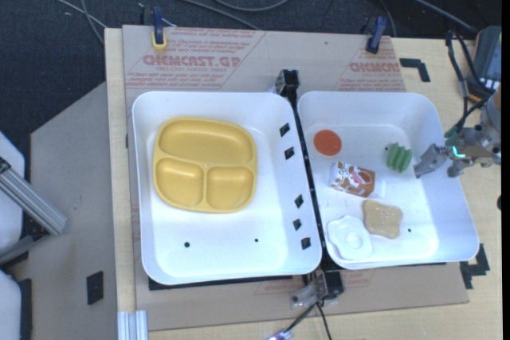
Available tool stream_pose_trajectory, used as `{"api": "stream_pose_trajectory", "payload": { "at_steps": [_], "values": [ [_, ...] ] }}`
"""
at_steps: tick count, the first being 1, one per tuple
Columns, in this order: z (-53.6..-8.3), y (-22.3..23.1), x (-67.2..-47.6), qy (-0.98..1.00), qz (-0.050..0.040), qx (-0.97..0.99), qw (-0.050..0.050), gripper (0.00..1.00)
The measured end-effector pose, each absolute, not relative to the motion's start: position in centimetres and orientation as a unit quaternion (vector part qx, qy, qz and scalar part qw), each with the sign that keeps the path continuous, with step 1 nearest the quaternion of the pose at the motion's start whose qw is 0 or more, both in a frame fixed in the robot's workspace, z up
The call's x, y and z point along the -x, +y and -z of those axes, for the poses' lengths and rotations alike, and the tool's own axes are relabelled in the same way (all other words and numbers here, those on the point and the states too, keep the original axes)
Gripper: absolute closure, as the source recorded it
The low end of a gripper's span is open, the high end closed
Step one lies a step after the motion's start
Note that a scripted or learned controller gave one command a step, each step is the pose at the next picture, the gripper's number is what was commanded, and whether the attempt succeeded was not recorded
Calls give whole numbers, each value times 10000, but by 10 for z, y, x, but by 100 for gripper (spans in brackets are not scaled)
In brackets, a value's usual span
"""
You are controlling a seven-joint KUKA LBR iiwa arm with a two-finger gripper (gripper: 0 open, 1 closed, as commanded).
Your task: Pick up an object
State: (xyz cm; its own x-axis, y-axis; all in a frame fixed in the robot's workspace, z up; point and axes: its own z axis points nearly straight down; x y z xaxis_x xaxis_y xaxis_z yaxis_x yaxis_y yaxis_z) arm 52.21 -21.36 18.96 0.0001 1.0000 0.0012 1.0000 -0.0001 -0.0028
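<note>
Counted two white bins: left bin (151, 171), right bin (446, 211). Left: one yellow three-compartment plate (205, 164). Right: five items, namely one orange disc (327, 142), one green piece (398, 157), one red-white packet (353, 178), one toast slice (382, 219), one fried egg (351, 236). Gripper (428, 162) just beside green piece; grip state indeterminable.

Divided plate (205, 165) in left bin (151, 251), pickle (398, 157), packet (352, 179), toast (382, 219), egg (351, 236) in right bin (450, 239)
</note>
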Motion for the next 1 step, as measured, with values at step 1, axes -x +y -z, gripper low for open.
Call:
{"api": "stream_pose_trajectory", "payload": {
  "at_steps": [1],
  "values": [
    [-191,-214,-523,-7073,1,7069,1,0]
  ]
}}
